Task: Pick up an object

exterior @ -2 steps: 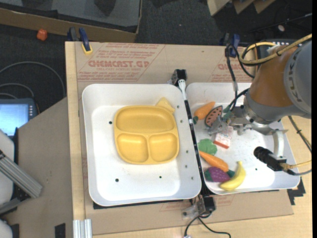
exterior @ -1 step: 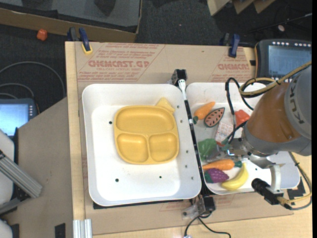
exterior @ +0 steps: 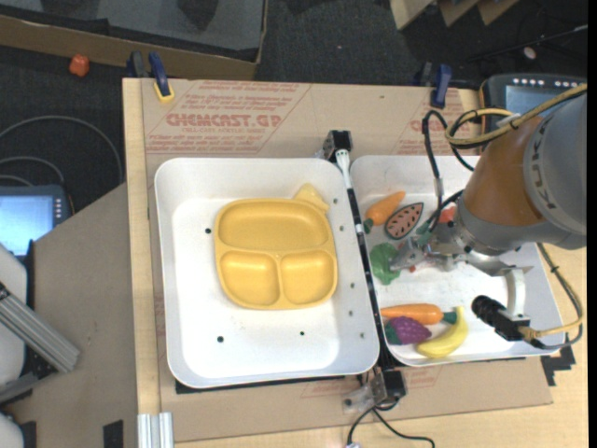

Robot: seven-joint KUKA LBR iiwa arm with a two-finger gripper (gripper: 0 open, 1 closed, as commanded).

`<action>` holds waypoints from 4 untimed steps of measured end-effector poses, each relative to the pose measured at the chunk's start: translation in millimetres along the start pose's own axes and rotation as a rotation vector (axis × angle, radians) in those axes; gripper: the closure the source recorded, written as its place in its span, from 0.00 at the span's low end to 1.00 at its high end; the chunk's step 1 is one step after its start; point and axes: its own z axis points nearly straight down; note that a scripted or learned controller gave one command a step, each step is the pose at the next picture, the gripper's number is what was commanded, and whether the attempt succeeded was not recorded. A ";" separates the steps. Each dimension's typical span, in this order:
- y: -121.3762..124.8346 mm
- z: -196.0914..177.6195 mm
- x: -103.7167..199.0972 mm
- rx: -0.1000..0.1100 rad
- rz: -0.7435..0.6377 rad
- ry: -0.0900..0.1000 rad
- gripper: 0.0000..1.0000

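Nearest the camera, at the lower edge of the right bin (exterior: 522,353), lies a yellow banana (exterior: 446,338), curved along the rim. Just at its nine o'clock sits a purple bunch of grapes (exterior: 405,329), and right above the grapes, at twelve o'clock, a carrot (exterior: 411,313) lies on its side, nearly touching them.

Further up the same bin, a green vegetable (exterior: 383,259) rests close to the divider between the two bins. At its one o'clock there is a watermelon slice (exterior: 404,220), and at eleven o'clock of that slice a second, smaller carrot (exterior: 383,207) lies tilted.

The arm (exterior: 522,180) comes in from three o'clock and hangs low over the right bin, its orange band plain to see. The gripper (exterior: 422,254) sits just beside the green vegetable, at its three o'clock; I cannot tell how its hand is set, or whether it touches the vegetable.

The left bin (exterior: 187,325) holds a yellow divided plate (exterior: 274,252), lying flat near its middle. A small yellow piece (exterior: 311,196) peeks out at the plate's one o'clock corner.
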 end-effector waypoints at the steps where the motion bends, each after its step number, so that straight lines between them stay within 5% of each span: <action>1: 33.6 0.3 -6.8 0.001 0.001 0.000 0.00; 2: 32.3 -10.0 -6.7 0.002 0.001 0.000 1.00; 3: 90.5 -106.7 57.8 -0.010 -0.008 0.003 1.00; 4: 78.7 -186.6 11.2 -0.007 0.005 -0.002 1.00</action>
